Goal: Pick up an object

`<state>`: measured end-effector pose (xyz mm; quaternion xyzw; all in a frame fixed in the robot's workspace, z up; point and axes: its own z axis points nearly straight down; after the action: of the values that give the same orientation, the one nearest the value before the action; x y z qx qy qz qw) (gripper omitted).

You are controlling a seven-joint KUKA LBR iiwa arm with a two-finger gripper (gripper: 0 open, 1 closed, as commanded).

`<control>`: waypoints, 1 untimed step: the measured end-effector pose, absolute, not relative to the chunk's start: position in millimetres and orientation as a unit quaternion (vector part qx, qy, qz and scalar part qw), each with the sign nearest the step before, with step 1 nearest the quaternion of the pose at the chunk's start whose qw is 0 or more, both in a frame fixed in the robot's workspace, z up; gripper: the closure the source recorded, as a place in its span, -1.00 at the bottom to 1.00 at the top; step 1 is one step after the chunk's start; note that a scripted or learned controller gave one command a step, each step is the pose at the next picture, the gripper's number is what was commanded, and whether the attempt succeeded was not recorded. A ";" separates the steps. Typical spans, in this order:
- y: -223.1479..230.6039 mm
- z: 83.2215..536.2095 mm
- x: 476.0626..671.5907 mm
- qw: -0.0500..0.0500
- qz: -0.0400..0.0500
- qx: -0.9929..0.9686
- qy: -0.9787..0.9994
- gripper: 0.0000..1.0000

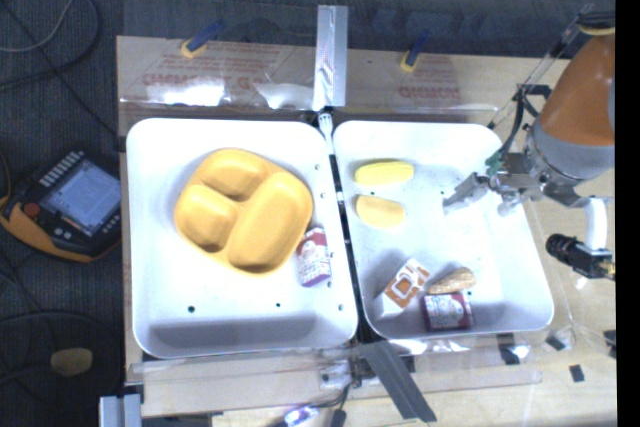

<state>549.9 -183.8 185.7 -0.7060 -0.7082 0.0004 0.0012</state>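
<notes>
Gripper [468,192] hovers right of two yellow pieces [383,174].

Two bins side by side.
Left bin [150,315]: bread [243,208] centre, can [314,258] at 4 o'clock. Right bin [520,295]: two pieces [383,174] at 10, carton [405,283], roll [449,281], tin [447,312] at 6.

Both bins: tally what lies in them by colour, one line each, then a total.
Yellow: 3, the big lumpy piece in the left bin, two small pieces in the right.
Dark red cans: 2, one left, one right.
Orange-and-white packet: 1.
Tan roll: 1.
Total: 7
</notes>
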 end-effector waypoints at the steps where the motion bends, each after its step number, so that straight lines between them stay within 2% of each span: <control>1: -92.2 106.8 551.9 0.002 0.001 -0.695 -0.719 -1.00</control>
<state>551.9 -92.2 106.8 -0.6946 -0.7194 0.0011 0.0018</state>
